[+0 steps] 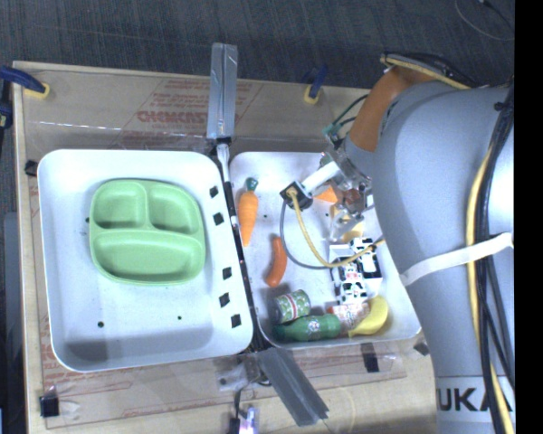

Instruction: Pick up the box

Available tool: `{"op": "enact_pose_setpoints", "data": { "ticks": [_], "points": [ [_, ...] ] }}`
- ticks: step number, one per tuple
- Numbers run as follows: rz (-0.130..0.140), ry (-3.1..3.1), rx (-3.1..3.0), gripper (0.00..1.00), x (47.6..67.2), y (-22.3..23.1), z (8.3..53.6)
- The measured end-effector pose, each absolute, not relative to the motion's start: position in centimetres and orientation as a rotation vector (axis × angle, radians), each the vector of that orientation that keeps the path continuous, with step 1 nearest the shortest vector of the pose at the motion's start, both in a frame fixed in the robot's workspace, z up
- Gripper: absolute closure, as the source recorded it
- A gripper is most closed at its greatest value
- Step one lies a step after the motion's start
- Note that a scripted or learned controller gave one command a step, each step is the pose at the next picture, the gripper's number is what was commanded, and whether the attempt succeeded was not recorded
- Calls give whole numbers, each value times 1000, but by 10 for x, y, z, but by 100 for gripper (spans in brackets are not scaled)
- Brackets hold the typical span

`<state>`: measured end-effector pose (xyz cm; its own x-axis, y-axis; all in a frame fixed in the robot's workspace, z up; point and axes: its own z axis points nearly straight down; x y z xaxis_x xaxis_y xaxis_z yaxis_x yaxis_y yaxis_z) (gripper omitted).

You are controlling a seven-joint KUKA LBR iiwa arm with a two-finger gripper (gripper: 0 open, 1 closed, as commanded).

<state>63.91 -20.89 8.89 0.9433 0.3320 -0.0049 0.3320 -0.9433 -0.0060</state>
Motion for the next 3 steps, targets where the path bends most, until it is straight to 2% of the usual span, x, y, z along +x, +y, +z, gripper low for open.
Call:
{"op": "enact_pose_setpoints", "data": {
  "ticks": [1, 2, 3],
  "points": [
    [17, -540, -3085, 100, 639, -207, 96],
    [5, -734, -3049, 100, 565, -209, 89],
    [7, -686, -3062, 100, 552, -120, 176]
  ]
}}
